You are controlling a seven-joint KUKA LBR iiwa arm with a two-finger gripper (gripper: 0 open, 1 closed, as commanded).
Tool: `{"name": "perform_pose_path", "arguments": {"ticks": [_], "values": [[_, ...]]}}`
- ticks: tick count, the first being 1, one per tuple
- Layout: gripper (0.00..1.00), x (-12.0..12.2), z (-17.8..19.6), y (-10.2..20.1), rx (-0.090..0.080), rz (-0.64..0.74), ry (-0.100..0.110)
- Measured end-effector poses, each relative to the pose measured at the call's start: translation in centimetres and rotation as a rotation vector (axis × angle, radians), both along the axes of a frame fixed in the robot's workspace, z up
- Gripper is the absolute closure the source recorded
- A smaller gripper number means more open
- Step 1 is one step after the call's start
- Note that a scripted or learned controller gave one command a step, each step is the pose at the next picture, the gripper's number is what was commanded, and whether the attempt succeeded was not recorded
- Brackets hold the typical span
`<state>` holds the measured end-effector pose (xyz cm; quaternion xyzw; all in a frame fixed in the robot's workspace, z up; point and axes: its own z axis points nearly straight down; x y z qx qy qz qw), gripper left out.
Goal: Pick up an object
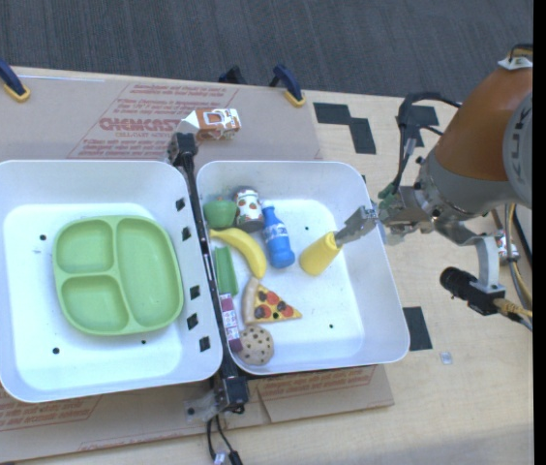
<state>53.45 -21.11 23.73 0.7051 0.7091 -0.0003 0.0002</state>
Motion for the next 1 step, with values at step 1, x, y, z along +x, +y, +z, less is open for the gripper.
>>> {"name": "perform_pose_path", "arguments": {"ticks": [1], "values": [[0.00,-5.89,-10.36,0.73,0.002,0.001,0.005]]}}
